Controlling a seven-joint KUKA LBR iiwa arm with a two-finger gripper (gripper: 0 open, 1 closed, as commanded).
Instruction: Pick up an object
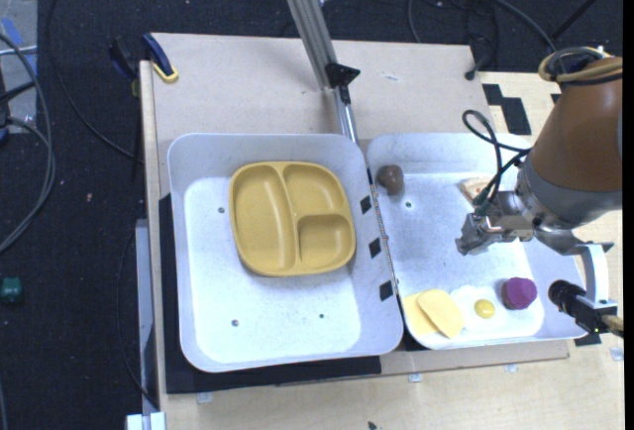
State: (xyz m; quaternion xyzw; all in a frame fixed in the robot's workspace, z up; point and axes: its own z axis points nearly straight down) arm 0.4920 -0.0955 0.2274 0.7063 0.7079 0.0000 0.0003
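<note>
Yellow divided plate (292, 217) in a white bin (198, 319); purple ball (518, 293), brown ball (390, 179)

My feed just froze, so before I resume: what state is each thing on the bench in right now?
Tray: upright in left bin, compartments bare.
Brown ball: resting at right bin's far left corner.
Purple ball: lying free near the front.
Yellow ball: lying free beside the purple ball.
Yellow slice: flat at front left corner.
Pincer: over the right bin's middle, nothing visibly held.
</note>
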